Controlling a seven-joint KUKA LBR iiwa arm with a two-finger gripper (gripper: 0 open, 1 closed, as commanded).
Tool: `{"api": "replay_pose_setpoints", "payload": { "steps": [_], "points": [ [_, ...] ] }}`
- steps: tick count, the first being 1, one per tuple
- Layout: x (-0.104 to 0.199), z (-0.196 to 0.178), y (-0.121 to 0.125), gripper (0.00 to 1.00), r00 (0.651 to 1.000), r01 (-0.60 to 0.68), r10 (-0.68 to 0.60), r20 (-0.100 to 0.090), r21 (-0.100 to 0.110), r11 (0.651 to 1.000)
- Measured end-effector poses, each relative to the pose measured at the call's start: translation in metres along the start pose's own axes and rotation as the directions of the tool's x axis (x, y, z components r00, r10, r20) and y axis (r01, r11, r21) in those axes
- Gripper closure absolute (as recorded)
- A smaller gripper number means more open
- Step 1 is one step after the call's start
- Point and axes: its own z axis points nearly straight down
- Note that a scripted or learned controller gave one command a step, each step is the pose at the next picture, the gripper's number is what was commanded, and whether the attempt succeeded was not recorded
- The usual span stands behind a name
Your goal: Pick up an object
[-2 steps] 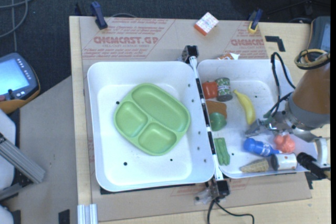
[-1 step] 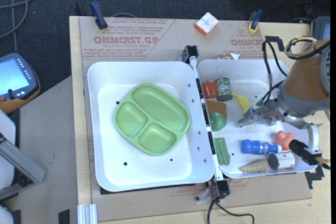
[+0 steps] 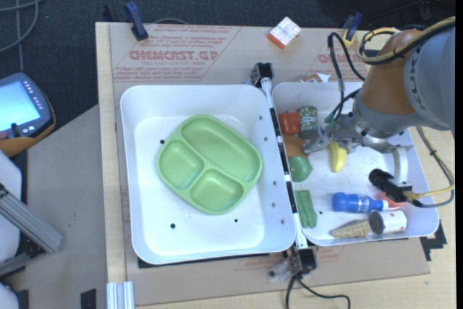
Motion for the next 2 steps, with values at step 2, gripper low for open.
{"api": "replay_pose_setpoints", "payload": {
  "steps": [2],
  "points": [
    [0.077,-0.105,0.004,1.00,1.000,0.002,-0.002,-0.001,-0.004,1.000]
  ]
}}
